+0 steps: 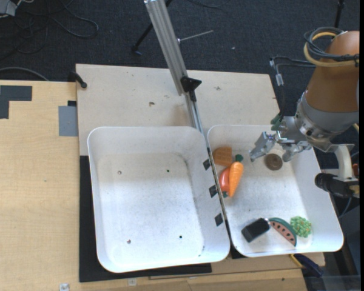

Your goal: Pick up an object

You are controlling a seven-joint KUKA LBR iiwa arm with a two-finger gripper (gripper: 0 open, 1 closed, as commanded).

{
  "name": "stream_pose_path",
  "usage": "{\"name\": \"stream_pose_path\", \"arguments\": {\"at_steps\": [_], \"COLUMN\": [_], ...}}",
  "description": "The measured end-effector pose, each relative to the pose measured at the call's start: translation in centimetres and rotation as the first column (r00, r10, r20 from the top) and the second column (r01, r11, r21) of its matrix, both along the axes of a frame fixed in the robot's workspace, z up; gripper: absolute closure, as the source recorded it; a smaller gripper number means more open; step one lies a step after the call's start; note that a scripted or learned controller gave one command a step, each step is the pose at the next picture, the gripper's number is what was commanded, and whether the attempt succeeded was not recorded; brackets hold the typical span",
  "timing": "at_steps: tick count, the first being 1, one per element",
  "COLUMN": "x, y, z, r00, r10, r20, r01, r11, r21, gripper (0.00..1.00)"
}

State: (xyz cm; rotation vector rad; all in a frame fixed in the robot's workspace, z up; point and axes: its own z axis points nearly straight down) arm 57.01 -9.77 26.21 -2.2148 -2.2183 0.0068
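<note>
**Claw spread above a small brown object in the right bin**

The gripper (274, 145) hangs with fingers apart, grasping nothing, at centre right of the frame. Just below sits a small round brown object (273, 161), dull and knob-like, on the right bin (327, 238) floor

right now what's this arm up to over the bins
A grey KUKA arm reaches in from the right, its gripper hanging over the right bin, above a small brown round object. Nothing shows between its fingers, so no pick has been made yet. In that bin also lie a toy carrot beside a brown item at the divider, and a black block, a watermelon slice and a green broccoli piece near the front. The left bin sits alongside.
</note>
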Motion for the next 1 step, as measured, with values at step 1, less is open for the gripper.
{"name": "stream_pose_path", "arguments": {"at_steps": [1], "x": [0.06], "y": [-0.15], "z": [0.23], "r00": [1.000], "r10": [-0.004], "r20": [0.005], "r01": [0.004], "r11": [1.000], "r21": [-0.001], "gripper": [0.00]}}
